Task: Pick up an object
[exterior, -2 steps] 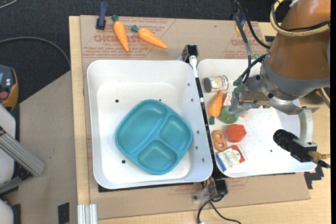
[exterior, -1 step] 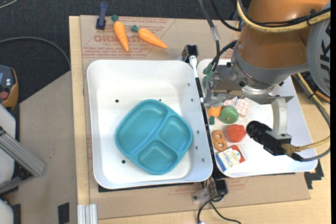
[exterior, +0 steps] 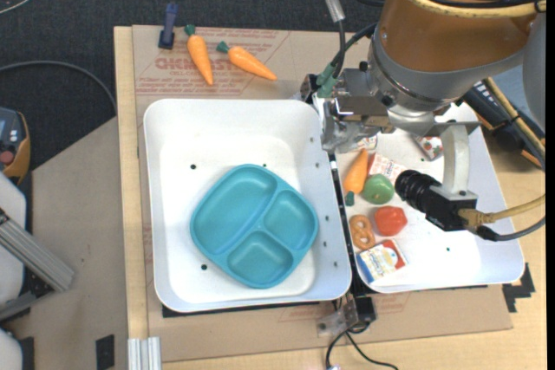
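My gripper (exterior: pixel 349 137) hangs low over the far left corner of the right bin (exterior: pixel 486 260), mostly hidden beneath the grey and orange wrist. Just below it in that bin lies an orange toy carrot (exterior: pixel 356 174). Beside the carrot are a green round toy (exterior: pixel 378 189), a red tomato (exterior: pixel 391 221), a small orange pretzel-like piece (exterior: pixel 361 230) and a white and blue carton (exterior: pixel 381 259). I see nothing held in the gripper.
A blue divided plate (exterior: pixel 254 224) lies in the left bin (exterior: pixel 173 143). Two more toy carrots (exterior: pixel 200 58) (exterior: pixel 250 61) and a blue clip (exterior: pixel 167 26) rest on the cardboard behind the bins. A black cylinder (exterior: pixel 430 197) with a cable sticks out over the right bin.
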`<state>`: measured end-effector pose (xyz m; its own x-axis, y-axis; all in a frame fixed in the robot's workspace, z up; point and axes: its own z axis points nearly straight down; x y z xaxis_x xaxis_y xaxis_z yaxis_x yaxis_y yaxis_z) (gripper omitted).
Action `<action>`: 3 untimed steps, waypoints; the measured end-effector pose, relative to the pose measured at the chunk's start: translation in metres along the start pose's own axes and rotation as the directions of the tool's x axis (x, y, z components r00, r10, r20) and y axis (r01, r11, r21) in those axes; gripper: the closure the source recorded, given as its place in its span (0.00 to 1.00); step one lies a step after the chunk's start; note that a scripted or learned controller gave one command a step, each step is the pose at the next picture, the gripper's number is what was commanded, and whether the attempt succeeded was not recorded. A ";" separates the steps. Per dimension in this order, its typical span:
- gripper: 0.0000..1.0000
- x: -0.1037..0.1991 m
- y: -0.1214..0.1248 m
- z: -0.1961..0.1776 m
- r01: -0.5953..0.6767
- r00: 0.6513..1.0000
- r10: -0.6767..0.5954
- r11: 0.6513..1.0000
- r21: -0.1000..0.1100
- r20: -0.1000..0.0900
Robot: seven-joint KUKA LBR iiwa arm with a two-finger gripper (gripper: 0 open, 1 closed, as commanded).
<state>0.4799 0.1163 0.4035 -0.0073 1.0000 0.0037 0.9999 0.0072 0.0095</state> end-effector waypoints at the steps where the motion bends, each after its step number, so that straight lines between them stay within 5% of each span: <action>1: 1.00 0.116 0.000 -0.074 0.007 1.000 -0.007 1.000 -0.001 -0.004; 2: 1.00 0.067 -0.001 0.027 -0.012 1.000 0.012 1.000 0.020 0.009; 3: 1.00 0.070 0.000 0.011 -0.006 1.000 0.006 1.000 0.007 0.003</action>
<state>0.4797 0.1867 0.3933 -0.0009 1.0000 0.0009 1.0000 0.0009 0.0026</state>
